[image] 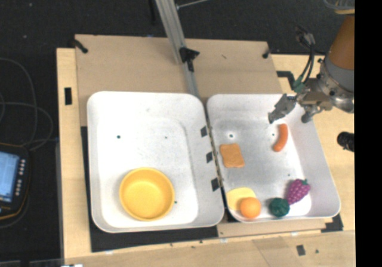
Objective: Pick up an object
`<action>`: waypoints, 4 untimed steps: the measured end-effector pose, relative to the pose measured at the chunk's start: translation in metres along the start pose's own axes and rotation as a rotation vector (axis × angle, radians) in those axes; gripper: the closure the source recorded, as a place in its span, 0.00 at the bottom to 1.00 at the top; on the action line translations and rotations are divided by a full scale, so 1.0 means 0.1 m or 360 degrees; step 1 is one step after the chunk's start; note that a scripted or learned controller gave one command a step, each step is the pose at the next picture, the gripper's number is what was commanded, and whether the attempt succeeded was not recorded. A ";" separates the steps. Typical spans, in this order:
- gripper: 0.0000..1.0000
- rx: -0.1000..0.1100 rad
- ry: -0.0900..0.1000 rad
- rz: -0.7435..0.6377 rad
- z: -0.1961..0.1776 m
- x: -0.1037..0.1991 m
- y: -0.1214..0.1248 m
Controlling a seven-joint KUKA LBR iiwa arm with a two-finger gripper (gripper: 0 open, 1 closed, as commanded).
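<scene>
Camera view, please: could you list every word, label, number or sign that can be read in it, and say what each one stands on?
None can be read.
The handheld device at the left edge has a lit blue screen; anything on it is too small and blurred to read.
The two bins, left and right, the yellow bowl and the gripper show no lettering.

Even overhead light, soft shadows. White bins [149, 110] near blown out, surrounding floor [59, 3] very dark. Overall slightly soft, low-res; small objects lack fine detail.
</scene>
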State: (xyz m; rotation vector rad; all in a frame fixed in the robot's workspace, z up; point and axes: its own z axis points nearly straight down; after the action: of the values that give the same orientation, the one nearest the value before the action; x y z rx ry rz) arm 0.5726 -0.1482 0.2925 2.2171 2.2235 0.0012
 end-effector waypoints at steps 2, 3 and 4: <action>0.00 0.0007 -0.0001 0.0006 0.45 0.06 0.00; 0.00 0.0008 -0.0002 0.0006 0.89 0.01 -0.03; 0.00 0.0006 0.0000 0.0006 1.47 -0.05 0.01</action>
State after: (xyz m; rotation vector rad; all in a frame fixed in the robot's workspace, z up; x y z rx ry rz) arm 0.5740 -0.1534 0.1457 2.2231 2.2213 -0.0030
